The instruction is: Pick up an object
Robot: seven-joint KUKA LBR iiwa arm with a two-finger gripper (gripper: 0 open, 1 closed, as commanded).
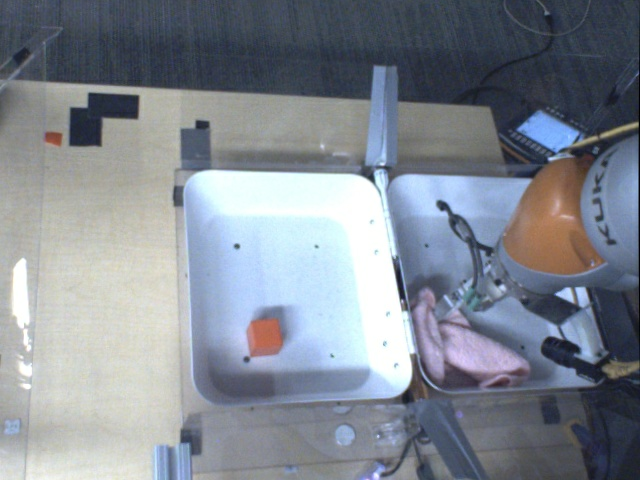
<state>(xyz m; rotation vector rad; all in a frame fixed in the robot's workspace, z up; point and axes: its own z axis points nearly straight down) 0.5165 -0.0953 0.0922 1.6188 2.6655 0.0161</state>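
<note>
A small orange block (265,337) rests in the left bin (280,198), toward its near-left part. A crumpled pink cloth (460,353) lies in the near-left corner of the right bin (440,193). My gripper (470,296) hangs low over the right bin, at the cloth's upper edge, under the orange band of the arm (550,233). Whether it touches the cloth I cannot tell.
A grey metal divider post (382,118) stands at the back between the two bins. Black cables (455,223) trail from the wrist over the right bin's floor. Black marker shapes (100,116) and a small orange square (53,139) lie on the wooden bench at far left.
</note>
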